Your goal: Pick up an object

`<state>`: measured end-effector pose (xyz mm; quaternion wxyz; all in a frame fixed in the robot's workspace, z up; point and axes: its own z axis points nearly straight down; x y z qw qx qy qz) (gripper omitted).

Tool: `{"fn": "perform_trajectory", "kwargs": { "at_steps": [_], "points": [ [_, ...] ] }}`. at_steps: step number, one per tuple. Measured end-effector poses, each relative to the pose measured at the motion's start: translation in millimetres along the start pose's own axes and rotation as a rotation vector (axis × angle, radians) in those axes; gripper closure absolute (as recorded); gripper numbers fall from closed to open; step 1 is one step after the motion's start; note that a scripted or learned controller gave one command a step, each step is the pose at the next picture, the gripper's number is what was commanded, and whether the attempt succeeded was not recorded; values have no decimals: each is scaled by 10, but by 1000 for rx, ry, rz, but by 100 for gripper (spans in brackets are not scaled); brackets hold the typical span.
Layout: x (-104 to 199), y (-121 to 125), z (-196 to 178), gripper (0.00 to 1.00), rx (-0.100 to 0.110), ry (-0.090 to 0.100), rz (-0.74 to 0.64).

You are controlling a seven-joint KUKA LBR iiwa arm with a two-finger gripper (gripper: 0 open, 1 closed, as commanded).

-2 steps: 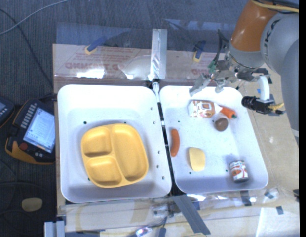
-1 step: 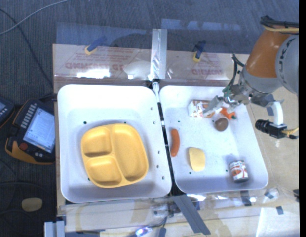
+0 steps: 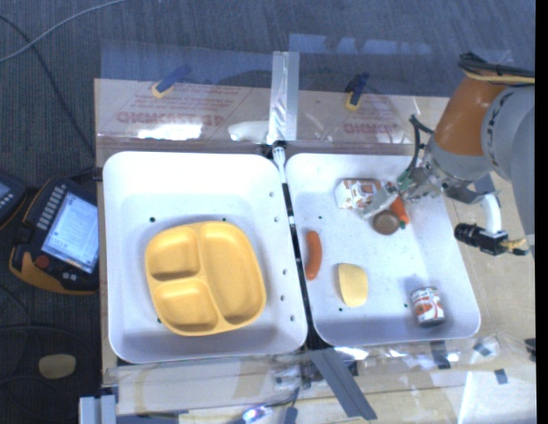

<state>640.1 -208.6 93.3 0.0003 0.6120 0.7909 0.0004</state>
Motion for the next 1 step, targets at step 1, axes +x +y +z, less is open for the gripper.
{"fn": "perform_trajectory", "kwargs": {
  "at_steps": [1],
  "points": [
    [11, 7, -90, 100, -1, 1, -1]
  ]
}}
